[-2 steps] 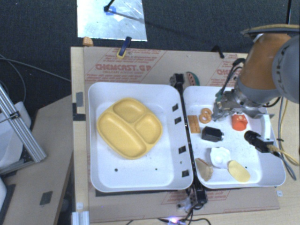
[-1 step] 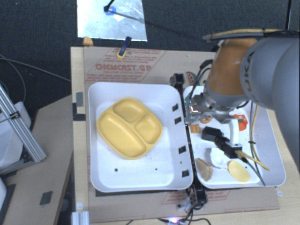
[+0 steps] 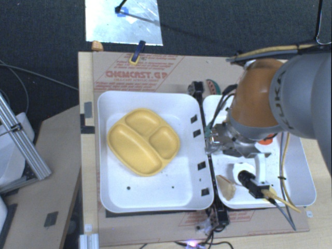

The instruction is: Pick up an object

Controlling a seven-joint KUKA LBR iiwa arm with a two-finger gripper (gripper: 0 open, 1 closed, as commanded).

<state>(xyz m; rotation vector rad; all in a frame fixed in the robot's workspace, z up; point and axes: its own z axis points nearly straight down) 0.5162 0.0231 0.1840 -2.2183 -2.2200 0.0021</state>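
even bright light, foil glare, soft focus

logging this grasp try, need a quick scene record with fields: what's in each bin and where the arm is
left bin: holds one yellow divided plate
plate state: lying flat, three compartments, left of the bin's middle
right bin: tan wedge piece near its front left corner; orange item mostly hidden under the arm
arm: reaches in from the right, wrist over the right bin
grasp: cannot tell from this view
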